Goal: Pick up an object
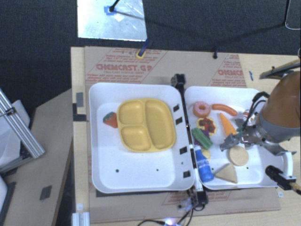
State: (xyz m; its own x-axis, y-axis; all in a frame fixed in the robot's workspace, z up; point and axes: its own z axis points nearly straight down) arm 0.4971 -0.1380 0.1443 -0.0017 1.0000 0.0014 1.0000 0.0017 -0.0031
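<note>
My gripper [231, 141] hangs low in the right bin [254, 178], reaching in from the right. It sits just below the orange carrot [227, 124] and just above a round tan cookie [238, 156]. To its left lie a green pickle [201, 138] and a dark red and yellow toy food piece [206, 124]. A pink donut [202, 108] and an orange sausage [224, 109] lie at the back of this bin. A blue bottle [203, 165] and a pale cheese wedge [226, 173] lie near the front. I see nothing held in the gripper.
The left bin [101, 164] holds a yellow divided plate [145, 125] and a strawberry [110, 119] at the plate's left. A black-clipped divider [184, 126] separates the bins. The arm's grey and orange body [282, 112] covers the right bin's right side.
</note>
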